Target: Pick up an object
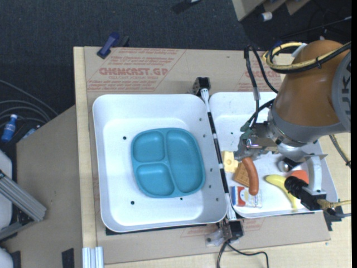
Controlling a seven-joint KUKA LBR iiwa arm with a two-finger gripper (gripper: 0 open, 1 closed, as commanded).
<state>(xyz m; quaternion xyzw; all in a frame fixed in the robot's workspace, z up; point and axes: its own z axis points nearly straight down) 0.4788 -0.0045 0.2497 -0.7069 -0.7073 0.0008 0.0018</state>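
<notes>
Rightward, toys [252, 178] crowd right bin [234, 106], gripper [249, 144] above

Grey arm, orange band, claw [249, 143] lowered, pointing left

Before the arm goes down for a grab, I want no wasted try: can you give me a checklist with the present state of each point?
1. Things to pick lie in the right bin: ok. A hot dog, a banana, a pizza slice and a yellow block are there.
2. Claw over the right bin: ok, it sits above the hot dog's upper end.
3. Claw open: cannot tell, the arm hides much of it.
4. Target standing alone: not ok, hot dog and pizza slice touch.
5. Left bin involved: ok, it holds a blue divided plate, away from the claw.
</notes>
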